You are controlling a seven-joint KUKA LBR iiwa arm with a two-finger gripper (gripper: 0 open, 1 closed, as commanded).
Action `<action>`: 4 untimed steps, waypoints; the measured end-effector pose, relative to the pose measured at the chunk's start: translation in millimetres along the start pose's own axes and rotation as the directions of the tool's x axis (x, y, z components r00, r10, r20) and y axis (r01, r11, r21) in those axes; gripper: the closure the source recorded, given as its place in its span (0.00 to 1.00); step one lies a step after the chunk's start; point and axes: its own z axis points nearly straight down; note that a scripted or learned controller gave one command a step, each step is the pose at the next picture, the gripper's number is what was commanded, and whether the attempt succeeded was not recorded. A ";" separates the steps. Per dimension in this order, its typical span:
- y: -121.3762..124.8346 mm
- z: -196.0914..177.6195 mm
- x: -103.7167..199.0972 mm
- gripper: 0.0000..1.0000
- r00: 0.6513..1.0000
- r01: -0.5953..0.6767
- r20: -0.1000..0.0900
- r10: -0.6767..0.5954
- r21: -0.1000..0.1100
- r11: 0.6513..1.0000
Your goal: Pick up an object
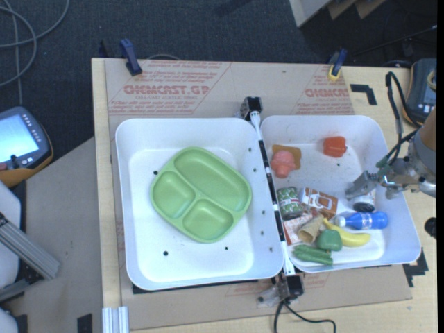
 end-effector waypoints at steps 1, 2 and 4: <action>9.1 93.0 -31.3 0.00 1.000 0.002 0.004 -0.002 -0.016 1.000; 82.0 99.6 16.1 0.00 1.000 0.004 0.013 -0.004 -0.028 1.000; 49.3 113.4 32.6 0.00 1.000 -0.002 -0.002 0.002 0.004 1.000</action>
